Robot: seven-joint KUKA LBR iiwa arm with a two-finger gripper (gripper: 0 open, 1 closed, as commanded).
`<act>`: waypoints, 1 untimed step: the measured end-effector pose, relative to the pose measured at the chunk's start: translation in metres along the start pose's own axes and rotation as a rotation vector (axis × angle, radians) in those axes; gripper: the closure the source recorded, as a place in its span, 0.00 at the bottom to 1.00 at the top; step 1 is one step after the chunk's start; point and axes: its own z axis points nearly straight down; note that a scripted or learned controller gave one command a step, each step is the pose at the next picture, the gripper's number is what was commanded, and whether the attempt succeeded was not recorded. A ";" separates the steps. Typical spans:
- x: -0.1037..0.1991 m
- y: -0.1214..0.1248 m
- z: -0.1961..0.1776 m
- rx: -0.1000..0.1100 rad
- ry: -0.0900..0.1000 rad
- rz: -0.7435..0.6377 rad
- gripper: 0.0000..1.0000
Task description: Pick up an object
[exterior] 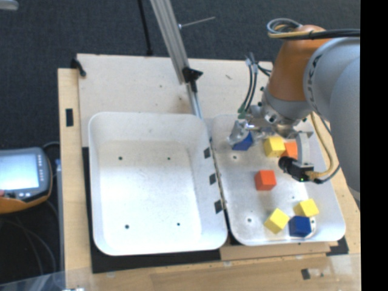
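Observation:
My gripper [240,133] hangs over the back left part of the right bin [242,232], reaching in from the right. A small blue block [244,142] sits between its fingertips, partly hidden by them, and the gripper is shut on it. Just to the right lie a yellow block [274,145] and an orange block [291,149], the latter partly covered by the wrist hardware. An orange-red block [265,179] rests mid-bin. Near the front right are two yellow blocks [277,220] [308,208] and a second blue block [300,225].
The left bin [97,162] lies beside the right one, their rims touching. A slanted aluminium post [173,35] rises behind the bins. Cables loop off the wrist on the right. A small monitor [21,174] sits off the bench at the left.

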 end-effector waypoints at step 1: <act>0.111 0.016 0.005 0.008 0.001 0.000 1.00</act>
